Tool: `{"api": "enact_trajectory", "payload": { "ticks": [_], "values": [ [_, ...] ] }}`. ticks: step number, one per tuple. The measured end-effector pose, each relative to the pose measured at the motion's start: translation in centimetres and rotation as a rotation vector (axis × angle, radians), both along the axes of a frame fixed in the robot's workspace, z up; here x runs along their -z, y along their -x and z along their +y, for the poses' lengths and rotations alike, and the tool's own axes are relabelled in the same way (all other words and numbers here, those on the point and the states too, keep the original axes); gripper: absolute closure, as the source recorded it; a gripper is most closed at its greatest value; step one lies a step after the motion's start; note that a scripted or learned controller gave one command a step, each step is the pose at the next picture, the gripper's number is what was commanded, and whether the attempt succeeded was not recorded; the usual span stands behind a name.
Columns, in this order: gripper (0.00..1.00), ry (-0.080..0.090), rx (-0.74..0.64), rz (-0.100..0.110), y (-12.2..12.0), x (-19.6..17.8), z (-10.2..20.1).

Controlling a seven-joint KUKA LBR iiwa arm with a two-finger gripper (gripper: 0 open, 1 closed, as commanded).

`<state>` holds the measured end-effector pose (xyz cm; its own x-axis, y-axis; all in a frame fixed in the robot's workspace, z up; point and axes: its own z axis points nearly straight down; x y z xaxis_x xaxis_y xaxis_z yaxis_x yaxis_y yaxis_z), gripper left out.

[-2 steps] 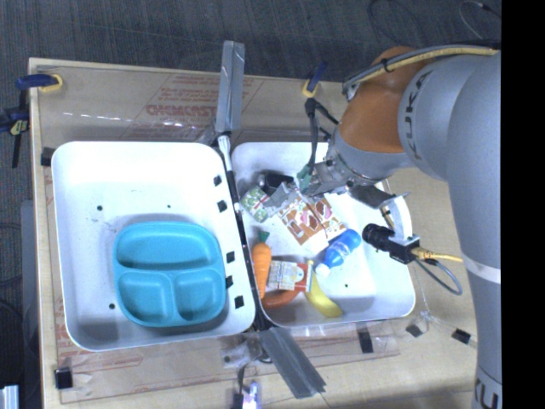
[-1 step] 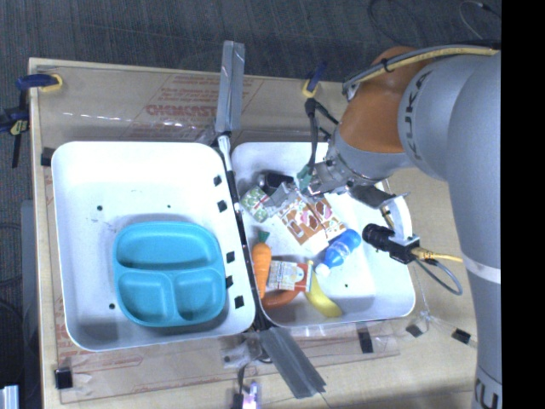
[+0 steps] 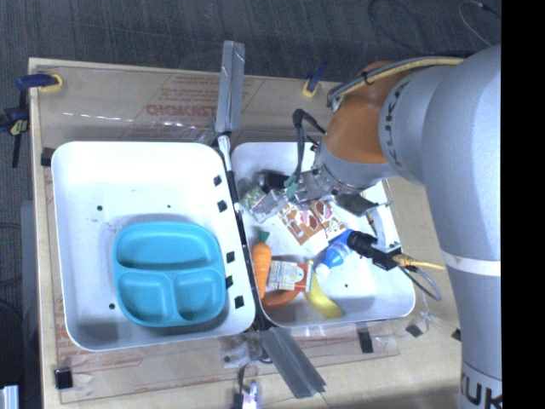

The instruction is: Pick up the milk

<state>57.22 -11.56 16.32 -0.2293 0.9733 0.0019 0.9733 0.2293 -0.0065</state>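
Note:
The milk (image 3: 334,254), a small white bottle with a blue top, lies tilted in the right bin (image 3: 375,301), between a patterned red-and-white carton (image 3: 312,221) and a banana (image 3: 322,299). My gripper (image 3: 289,196) hangs low over the far-left part of that bin, above the carton's upper edge and beside a green-and-silver packet (image 3: 255,199). It stands up and to the left of the milk, apart from it. The wrist covers whatever lies right under it.
A carrot (image 3: 261,264) and an orange juice box (image 3: 285,277) lie along the right bin's left wall. The left bin (image 3: 85,186) holds a blue divided plate (image 3: 170,273). A grey bar (image 3: 230,88) runs between the bins.

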Motion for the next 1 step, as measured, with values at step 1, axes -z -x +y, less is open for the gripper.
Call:
{"api": "enact_trajectory", "payload": {
  "ticks": [1],
  "values": [
    [0.0,0.001,-0.066,-0.007,-1.34,6.16,-5.92]
  ]
}}
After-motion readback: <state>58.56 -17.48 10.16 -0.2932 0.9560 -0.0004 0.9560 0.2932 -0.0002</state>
